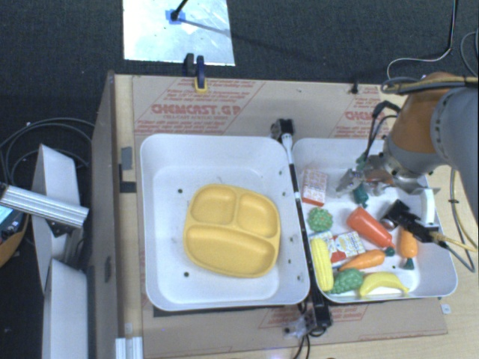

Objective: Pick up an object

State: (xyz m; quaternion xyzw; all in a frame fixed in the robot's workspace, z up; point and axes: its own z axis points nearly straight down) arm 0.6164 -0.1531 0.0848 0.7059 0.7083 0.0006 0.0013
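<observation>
- Two shallow white bins sit side by side on the brown bench; the left bin is the bigger one from where I stand, and the right bin is partly covered by the arm.
- One grey arm with an orange band comes in from the right and bends down over the far part of the right bin.
- One yellow tray with three compartments lies in the middle of the left bin, a little tilted.
- At the end of the arm, the gripper is low above the floor of the right bin, near its middle; its metal parts blur together, so I cannot tell its state.
- Just under the gripper there is a small dark green thing; it is too small to name.
- Toy food fills the near half of the right bin: a red-orange pepper beside a black part of the tool, an orange carrot below it, and a yellow corn cob standing along the left wall.
- A banana lies at the near edge, touching a green broccoli.
- A second green broccoli is above the corn, and a small white and red packet lies further back, near the left wall.
- A small orange piece lies to the right of the carrot.
</observation>
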